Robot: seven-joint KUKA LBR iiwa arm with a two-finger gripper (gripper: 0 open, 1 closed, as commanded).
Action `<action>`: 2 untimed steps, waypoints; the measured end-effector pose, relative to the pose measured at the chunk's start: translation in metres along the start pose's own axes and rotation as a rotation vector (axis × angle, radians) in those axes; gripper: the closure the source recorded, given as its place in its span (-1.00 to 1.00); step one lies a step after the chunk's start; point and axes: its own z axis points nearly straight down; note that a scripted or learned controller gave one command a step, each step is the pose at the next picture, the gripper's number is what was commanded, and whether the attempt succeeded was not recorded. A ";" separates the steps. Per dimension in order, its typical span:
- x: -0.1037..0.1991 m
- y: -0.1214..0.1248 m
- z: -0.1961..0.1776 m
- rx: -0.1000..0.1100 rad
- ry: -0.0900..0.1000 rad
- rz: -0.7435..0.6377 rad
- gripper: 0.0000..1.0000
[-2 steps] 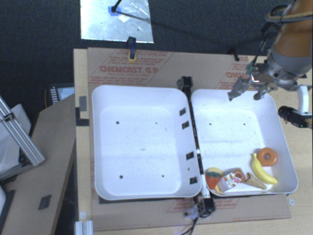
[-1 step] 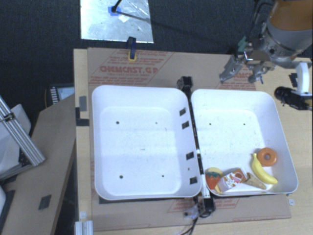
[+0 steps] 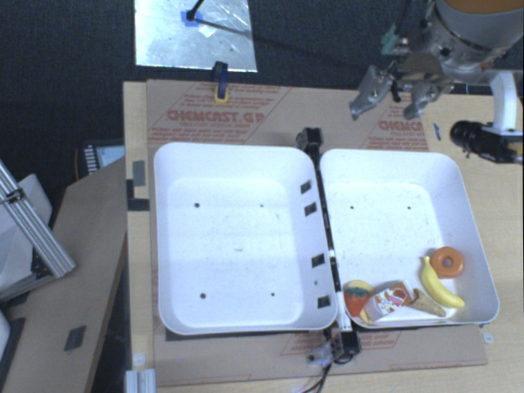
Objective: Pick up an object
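Camera view: gripper (image 3: 391, 101) beyond right bin (image 3: 458, 188) far edge, fingers spread, nothing held; banana (image 3: 440, 283), orange ring (image 3: 447, 260) near-right corner.

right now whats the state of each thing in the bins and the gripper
gripper: open, holding nothing, raised above the bench behind the right bin
banana: lying flat in the right bin's near right corner
orange round piece: lying beside the banana's upper end
small packet: lying flat near the front wall
orange fruit: resting left of the packet
right bin: holds all four items
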 end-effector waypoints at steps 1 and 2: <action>0.066 -0.054 -0.082 0.001 0.002 0.000 -1.00; 0.106 -0.096 -0.077 0.010 -0.001 0.003 -1.00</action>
